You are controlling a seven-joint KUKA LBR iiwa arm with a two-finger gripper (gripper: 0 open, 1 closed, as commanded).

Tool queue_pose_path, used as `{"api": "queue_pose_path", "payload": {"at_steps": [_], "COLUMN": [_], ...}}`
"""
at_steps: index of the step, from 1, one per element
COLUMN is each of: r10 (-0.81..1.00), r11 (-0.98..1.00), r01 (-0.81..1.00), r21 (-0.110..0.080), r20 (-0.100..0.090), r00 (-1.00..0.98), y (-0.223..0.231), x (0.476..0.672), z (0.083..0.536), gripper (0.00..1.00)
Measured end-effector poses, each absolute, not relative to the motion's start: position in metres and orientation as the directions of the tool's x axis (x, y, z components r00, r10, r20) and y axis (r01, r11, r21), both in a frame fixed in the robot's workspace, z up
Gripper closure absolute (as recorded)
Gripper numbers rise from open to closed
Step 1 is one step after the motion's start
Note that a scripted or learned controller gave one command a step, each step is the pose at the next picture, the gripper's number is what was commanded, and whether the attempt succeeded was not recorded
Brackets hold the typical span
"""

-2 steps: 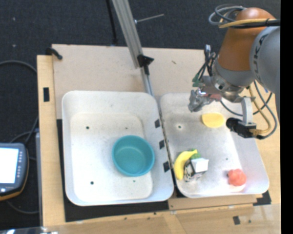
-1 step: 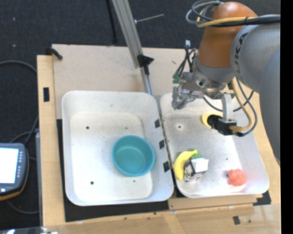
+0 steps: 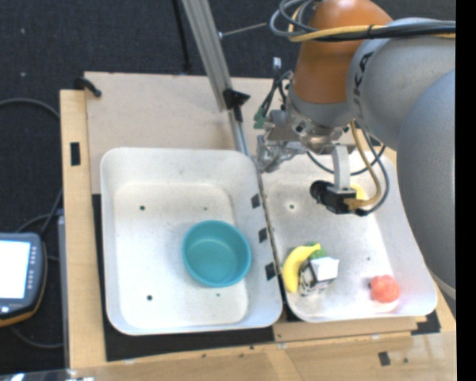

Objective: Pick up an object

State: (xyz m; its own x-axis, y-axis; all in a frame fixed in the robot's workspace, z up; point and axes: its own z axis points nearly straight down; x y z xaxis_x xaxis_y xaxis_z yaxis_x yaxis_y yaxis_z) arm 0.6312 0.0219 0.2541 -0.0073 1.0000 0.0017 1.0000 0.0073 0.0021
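My arm (image 3: 381, 62) reaches in over the right bin (image 3: 301, 225), and my gripper (image 3: 268, 154) sits at that bin's far left corner, close to the rim it shares with the left bin (image 3: 143, 189). I cannot tell how far it is open, and I see nothing in its grasp. A teal bowl (image 3: 216, 252) stands upright in the left bin. In the near part of the right bin a yellow banana (image 3: 293, 267) touches a small white block (image 3: 324, 271), with a red lump (image 3: 385, 289) apart to their right.
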Motion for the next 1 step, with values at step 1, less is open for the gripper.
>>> {"api": "queue_pose_path", "payload": {"at_steps": [1], "r10": [1.0], "r11": [0.007], "r01": [1.0], "r21": [0.002], "r20": [0.002], "r00": [-0.007], "y": [0.0775], "x": [0.6395], "z": [0.2604], "gripper": [1.0]}}
